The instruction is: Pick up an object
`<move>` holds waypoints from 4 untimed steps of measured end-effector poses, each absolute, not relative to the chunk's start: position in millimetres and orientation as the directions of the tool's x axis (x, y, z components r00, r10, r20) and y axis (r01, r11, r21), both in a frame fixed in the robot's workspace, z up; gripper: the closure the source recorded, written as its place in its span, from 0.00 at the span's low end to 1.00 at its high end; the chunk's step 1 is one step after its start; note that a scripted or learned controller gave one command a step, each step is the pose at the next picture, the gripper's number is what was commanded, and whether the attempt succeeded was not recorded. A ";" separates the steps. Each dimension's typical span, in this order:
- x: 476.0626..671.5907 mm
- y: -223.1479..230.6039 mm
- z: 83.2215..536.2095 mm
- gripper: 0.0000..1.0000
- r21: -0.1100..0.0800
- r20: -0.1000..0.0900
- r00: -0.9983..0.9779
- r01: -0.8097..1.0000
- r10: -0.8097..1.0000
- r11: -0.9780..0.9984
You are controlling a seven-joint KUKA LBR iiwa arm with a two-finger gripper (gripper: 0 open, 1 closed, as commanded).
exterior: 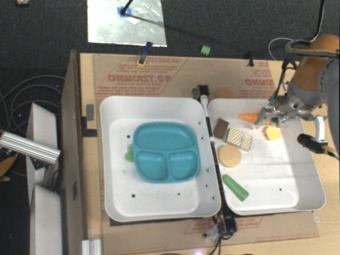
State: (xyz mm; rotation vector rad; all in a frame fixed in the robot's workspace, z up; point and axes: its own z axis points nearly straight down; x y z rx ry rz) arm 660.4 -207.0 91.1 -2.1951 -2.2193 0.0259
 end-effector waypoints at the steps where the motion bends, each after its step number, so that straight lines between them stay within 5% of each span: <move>1: 622.4 -155.4 180.9 1.00 0.009 0.000 -0.008 1.000 1.000 0.008; 2: 621.8 -158.0 175.3 0.00 0.003 0.000 -0.005 1.000 1.000 0.005; 3: 598.9 -172.6 85.8 0.00 0.010 0.004 0.002 1.000 1.000 -0.002; 4: 673.6 -196.1 90.6 0.00 0.010 -0.007 -0.008 1.000 1.000 0.008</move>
